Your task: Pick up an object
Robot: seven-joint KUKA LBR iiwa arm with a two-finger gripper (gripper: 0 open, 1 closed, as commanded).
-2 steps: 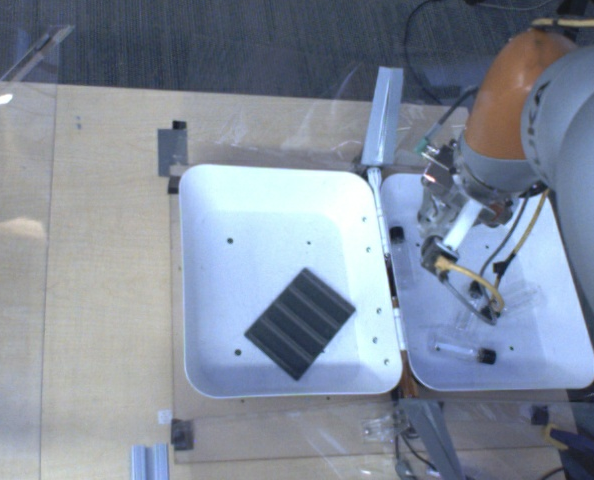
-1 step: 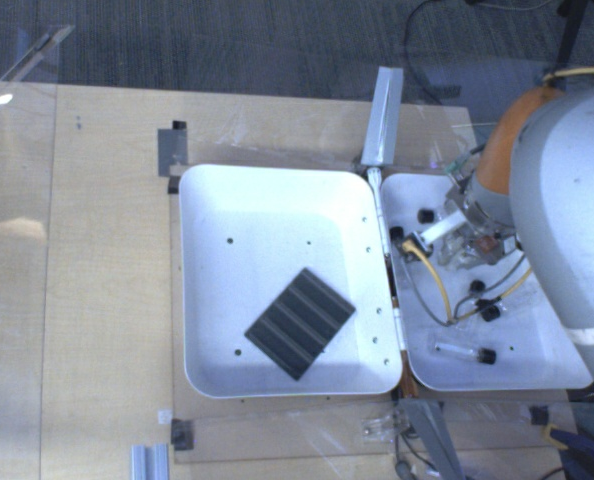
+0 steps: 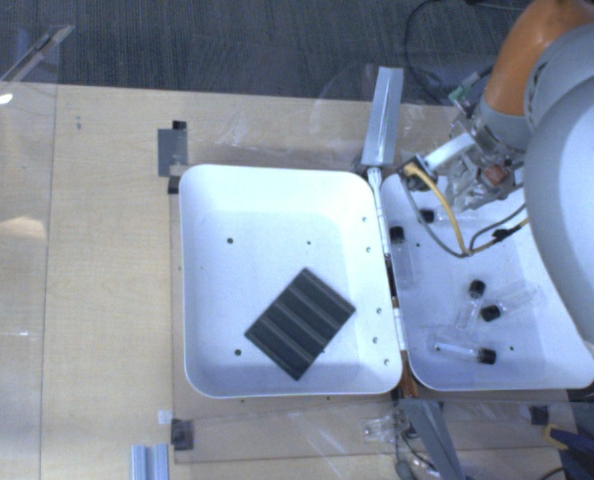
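A dark grey ribbed rectangular pad [image 3: 300, 323] lies flat and turned at an angle in the left bin [image 3: 207, 268], towards its front right. Several small clear vials with black caps lie in the right bin [image 3: 537, 368]: one [image 3: 475, 290] and another [image 3: 490, 312] near the middle, and a longer one [image 3: 462, 350] at the front. My gripper [image 3: 464, 181] hangs over the back of the right bin, under the orange-banded wrist [image 3: 522, 53], well apart from the vials and the pad. I see nothing held in it.
A yellow and a black cable [image 3: 449, 218] loop down from the wrist over the right bin. Small black caps [image 3: 396, 234] lie near the bins' shared wall. A metal bracket [image 3: 383, 118] stands behind the bins. The big grey arm body [image 3: 577, 218] covers the right bin's right side.
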